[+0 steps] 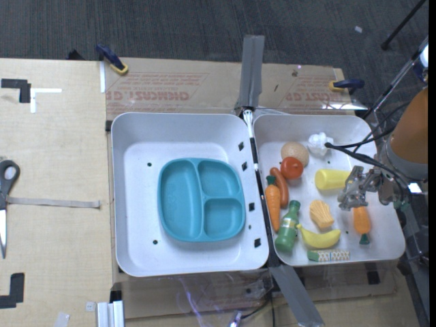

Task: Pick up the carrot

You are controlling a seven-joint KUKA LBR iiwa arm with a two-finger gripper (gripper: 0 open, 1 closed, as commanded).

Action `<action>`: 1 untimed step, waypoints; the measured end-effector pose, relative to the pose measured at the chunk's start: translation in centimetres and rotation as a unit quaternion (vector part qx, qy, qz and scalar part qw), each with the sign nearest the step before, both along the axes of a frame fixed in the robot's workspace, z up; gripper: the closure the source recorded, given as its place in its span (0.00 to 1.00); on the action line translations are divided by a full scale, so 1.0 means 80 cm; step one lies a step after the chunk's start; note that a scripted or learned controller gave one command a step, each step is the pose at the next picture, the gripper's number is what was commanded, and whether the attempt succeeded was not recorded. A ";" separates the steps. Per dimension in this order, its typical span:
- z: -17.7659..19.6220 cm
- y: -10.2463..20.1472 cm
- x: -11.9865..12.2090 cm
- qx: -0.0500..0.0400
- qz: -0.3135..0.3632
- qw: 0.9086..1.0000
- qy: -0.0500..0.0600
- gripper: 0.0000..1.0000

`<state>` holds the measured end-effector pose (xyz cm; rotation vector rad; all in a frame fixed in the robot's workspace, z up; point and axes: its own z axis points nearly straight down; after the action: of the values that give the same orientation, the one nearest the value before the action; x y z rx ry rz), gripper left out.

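Claw (354, 191) low over the right bin (387, 251); its opening cannot be told, and nothing shows in its grasp.
The carrot (362, 219) lies just beside the claw on its near side. Its long axis runs almost straight near to far, with the green tip pointing near. A longer orange vegetable (273, 206) lies along the bin's left wall, also running near to far.

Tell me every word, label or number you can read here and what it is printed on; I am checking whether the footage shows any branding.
Red lettering on the cardboard sheet behind the bins: printed upside down and too blurred to read.
More red print on the cardboard's right part: also unreadable.
Green bottle: pale label, text too small to read.
Small patterned strip at the right bin's front edge: marks too small to read.
Nothing else bears legible text.
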<state>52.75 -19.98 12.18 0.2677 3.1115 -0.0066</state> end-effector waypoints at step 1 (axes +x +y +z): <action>0.013 0.000 0.003 -0.001 0.001 1.000 -0.003 1.00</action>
<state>52.99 -20.01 13.22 0.2651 3.1052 -0.0090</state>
